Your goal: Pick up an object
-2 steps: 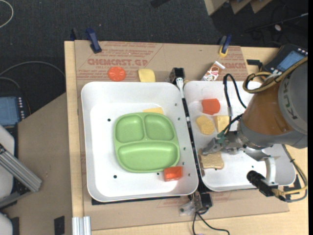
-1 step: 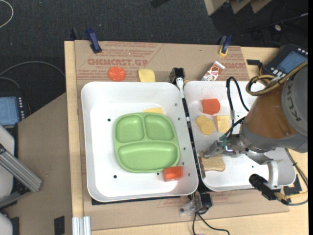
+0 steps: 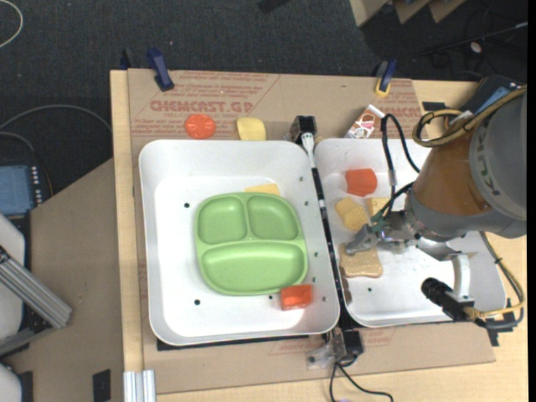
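My gripper hangs low in the right bin, near its left wall, on the grey arm with the orange band. Right under its tip lies a tan toast-shaped piece. A yellow piece sits just above the gripper, and a red block lies farther back. I see nothing lifted off the bin floor.
The left bin holds a green divided plate, an orange block at its front and a pale yellow piece behind it. Behind the bins lie an orange round thing, a yellow piece and a small packet.
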